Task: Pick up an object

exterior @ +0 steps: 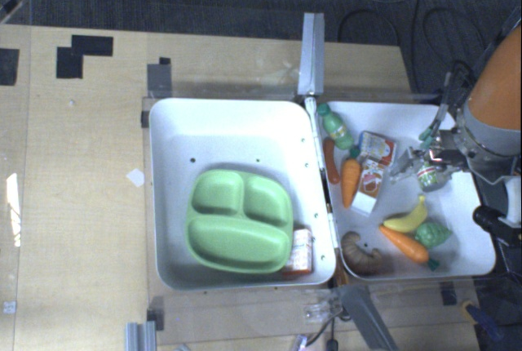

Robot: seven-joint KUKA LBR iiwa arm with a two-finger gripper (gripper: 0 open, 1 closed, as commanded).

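The gripper (430,155) is hovering over the upper right part of the right bin (481,264), and a small round can (430,176) is sitting between its 2 fingers, so it is looking clenched on that can, though the blur there is making the contact hard to confirm. The can is lying near the bin's right side, just above the banana (408,217).

Judging by its look, the can is stiff and light, with a smooth curved wall that is likely to slip; taking it across its round body, with the fingers square to the sides, is seeming the safest hold.

Other things are crowding the same bin: a small carton (373,164) just left of the gripper, 1 carrot (350,180) beside it, a second carrot (404,244) below the banana, a green bottle (336,130) at the top left, a green vegetable (432,234) and a brown piece (363,255) at the bottom. The banana and the carton are standing nearest and could be getting nudged during a lift.

In the left bin (167,178) a green tray (241,220) is lying with a small packet (301,251) touching its right edge, well apart from the work.
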